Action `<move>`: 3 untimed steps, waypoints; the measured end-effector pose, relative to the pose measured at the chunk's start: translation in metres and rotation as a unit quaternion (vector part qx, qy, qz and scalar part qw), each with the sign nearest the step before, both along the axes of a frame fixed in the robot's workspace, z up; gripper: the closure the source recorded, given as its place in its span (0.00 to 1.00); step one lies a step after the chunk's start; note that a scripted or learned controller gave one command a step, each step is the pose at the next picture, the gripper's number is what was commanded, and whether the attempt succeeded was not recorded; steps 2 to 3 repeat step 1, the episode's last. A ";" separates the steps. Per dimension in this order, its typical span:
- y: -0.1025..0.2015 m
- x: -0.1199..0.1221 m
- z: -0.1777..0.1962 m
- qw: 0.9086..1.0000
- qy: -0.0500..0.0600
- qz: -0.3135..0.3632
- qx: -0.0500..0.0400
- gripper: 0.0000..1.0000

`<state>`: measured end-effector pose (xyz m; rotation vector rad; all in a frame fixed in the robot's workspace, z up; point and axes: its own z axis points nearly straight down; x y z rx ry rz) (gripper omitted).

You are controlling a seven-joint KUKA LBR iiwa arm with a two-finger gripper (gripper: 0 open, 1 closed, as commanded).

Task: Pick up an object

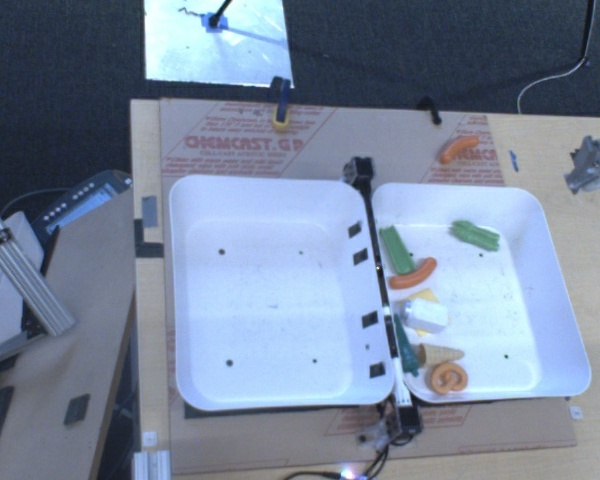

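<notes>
I am holding my gripper [590, 163] way out at the 3 o'clock edge of the picture, over the bare bench [540, 138], outside both bins. It is too small and blurry for me to tell how my hand is set, so I cannot say. Nothing is showing in it.

The toys are lying in the right bin [540, 288]. A green leafy toy [476, 234] is sitting toward 12 o'clock in that bin. A long green piece [395, 249] is lying by the bin's 9 o'clock wall, and an orange sausage [413, 274] is touching its lower end. A white block [426, 316] is resting just below them. Down at 7 o'clock a cone [440, 354] and an orange ring [448, 377] are lying close together.

Another orange sausage [459, 149] is lying on the bench, above the right bin.

The left bin [270, 288] is sitting beside the right one.
</notes>
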<state>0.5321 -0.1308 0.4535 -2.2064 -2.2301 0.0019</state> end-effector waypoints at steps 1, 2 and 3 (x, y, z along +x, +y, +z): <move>-0.008 -0.011 0.030 1.000 -0.005 -0.004 -0.002 1.00; -0.008 -0.011 0.030 1.000 -0.005 -0.004 -0.002 1.00; -0.008 -0.011 0.030 1.000 -0.005 -0.004 -0.002 1.00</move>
